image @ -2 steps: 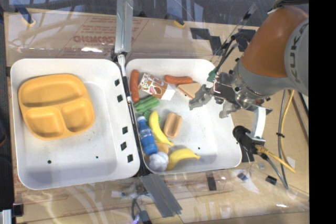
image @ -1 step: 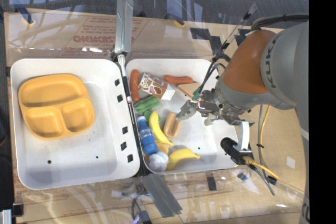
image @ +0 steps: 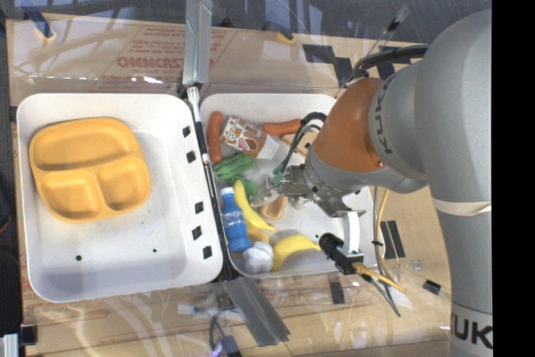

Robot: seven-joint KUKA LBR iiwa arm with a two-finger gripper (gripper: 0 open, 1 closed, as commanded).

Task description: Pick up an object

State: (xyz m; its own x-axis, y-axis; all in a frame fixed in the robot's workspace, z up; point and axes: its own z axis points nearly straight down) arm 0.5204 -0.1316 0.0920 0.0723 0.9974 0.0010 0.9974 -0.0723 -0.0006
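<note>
The right bin (image: 251,103) holds a heap of toy items: a blue bottle (image: 233,220), a yellow banana (image: 250,210), a second yellow piece (image: 294,247), a green item (image: 231,167), a printed packet (image: 242,135), orange sausage shapes (image: 216,135) and a grey ball (image: 257,259). My gripper (image: 280,188) hangs low over the middle of this heap, just right of the banana and the green item. The wrist and orange band (image: 351,138) hide much of the bin's right half. Nothing shows between the fingers.
The left bin (image: 100,263) carries a yellow three-compartment tray (image: 88,167) in its upper left part. A metal divider (image: 197,38) runs between the bins. Cables trail off the bench at the lower right (image: 380,276).
</note>
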